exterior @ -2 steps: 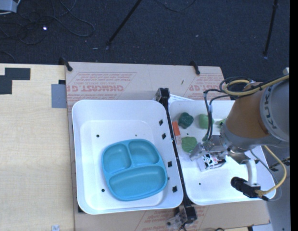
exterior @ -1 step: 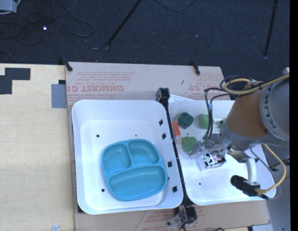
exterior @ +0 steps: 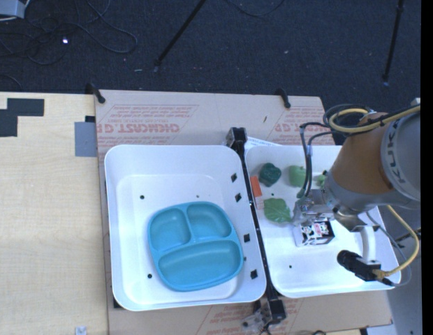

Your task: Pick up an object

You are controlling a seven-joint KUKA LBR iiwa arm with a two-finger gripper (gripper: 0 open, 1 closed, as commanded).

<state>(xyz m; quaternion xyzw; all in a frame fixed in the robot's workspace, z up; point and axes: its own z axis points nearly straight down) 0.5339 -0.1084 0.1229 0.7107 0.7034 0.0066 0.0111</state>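
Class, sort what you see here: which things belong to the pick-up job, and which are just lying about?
Belong to the job:
gripper, low in the right bin
dark green lump
light green lump
pale green piece
orange piece

Lying about:
blue tray in the left bin
cardboard

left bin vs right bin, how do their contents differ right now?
The left bin holds one large blue divided plate lying flat; the right bin holds several small items: a dark green one, two lighter green ones, and an orange piece by the divider. The gripper sits over the right bin, not the left. Both bins are shallow and white.
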